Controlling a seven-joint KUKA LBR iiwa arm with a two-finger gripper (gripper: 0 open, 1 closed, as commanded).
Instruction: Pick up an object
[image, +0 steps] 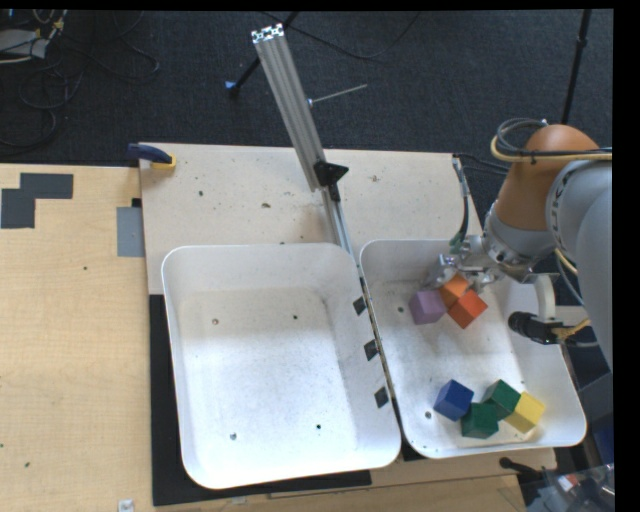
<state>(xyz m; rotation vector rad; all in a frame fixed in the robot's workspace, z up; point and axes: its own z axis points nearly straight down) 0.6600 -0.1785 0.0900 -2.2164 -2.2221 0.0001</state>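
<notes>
Several blocks lie in the right bin (560, 425). A purple block (427, 307) sits near the bin's middle left, and an orange block (465, 304) touches its right side. In the near right corner are a blue cube (453, 398), two green cubes (481, 419) (503, 396) and a yellow cube (527, 411), close together. My gripper (460, 270) hangs low over the far part of this bin, right above the top of the orange block. Its tips are partly hidden against that block.
The left bin (200, 300) stands beside the right one, with small black clips (370, 350) along the shared rim. A slanted aluminium bar (295, 110) rises behind the bins. A blue clamp (150, 153) rests at the bench's far left corner.
</notes>
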